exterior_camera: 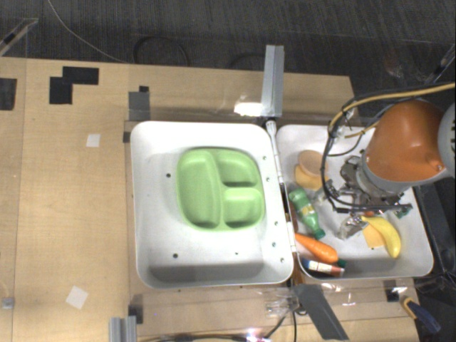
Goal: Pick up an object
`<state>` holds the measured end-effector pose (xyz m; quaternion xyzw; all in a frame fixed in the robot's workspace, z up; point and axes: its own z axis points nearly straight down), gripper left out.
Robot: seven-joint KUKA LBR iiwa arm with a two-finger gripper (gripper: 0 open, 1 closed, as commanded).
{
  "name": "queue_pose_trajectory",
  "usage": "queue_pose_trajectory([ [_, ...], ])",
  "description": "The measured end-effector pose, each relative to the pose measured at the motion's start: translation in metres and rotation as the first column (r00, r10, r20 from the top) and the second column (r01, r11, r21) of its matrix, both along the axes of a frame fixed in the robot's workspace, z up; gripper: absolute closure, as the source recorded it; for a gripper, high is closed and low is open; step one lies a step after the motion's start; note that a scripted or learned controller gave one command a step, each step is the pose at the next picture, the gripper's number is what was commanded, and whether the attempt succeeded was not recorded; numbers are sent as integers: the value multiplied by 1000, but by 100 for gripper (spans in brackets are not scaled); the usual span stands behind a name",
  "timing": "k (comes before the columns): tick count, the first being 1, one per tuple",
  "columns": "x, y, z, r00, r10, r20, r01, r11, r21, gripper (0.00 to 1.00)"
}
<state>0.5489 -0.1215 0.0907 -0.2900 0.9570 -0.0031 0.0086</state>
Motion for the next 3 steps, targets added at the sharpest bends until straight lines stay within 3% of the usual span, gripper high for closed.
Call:
queue_pose_trajectory([
  [1, -16, -53, 0, 985, 174, 0, -174, 985, -5, 0],
  [2, -21, 7, 4, 976, 219, 0, -219, 975, -23, 0],
  [3, -52, -34, 1, 986, 168, 3, -168, 986, -7, 0],
])
